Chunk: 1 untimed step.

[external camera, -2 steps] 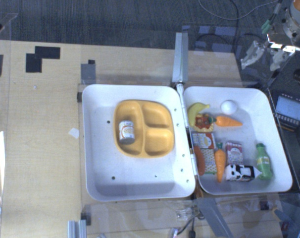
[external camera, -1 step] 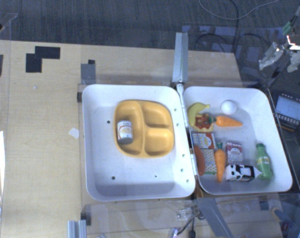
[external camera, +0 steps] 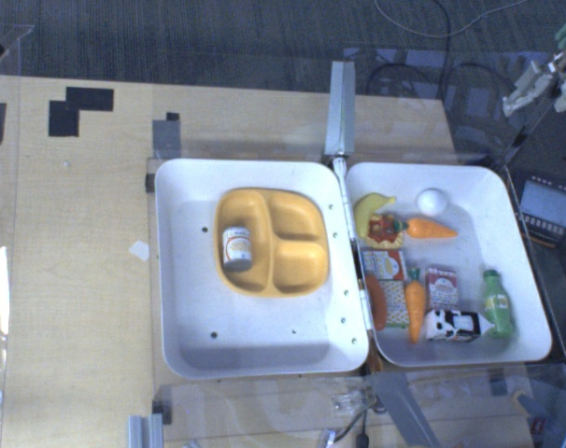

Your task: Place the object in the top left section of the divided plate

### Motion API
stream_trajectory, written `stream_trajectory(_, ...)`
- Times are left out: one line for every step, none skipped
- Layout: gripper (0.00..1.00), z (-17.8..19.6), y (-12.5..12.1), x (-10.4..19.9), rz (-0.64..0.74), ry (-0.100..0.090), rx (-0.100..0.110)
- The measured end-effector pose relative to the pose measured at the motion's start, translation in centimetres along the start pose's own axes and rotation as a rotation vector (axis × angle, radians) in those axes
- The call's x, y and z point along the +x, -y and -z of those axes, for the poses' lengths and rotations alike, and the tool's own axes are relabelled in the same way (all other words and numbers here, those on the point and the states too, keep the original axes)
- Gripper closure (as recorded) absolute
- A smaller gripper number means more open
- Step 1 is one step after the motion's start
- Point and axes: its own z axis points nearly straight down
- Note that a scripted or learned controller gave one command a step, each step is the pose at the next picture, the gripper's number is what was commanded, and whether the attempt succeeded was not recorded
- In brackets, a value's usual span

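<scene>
1. Pale wood covers the bench (external camera: pixel 77 278), which carries two white bins side by side, with dark floor and loose cables beyond its far edge.
2. Inside the left bin (external camera: pixel 185 334), a yellow divided plate (external camera: pixel 297 269) lies toward the far right corner.
3. A small can (external camera: pixel 237 247) stands in the plate's left compartment, near that compartment's middle.
4. The right bin (external camera: pixel 526 329) holds a banana (external camera: pixel 369 209) and a white ball (external camera: pixel 431 200) by its far edge, two carrots (external camera: pixel 431 229), and a green bottle (external camera: pixel 496 301) near the right edge.
5. The gripper (external camera: pixel 535 87) hangs past the bench's far right corner, well apart from the can; I cannot tell whether it is released or clenched.
</scene>
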Motion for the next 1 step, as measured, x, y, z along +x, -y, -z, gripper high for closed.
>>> stream_trajectory(0.0, -2.22, 0.12, -0.9, 0.049, 0.0, 0.0)
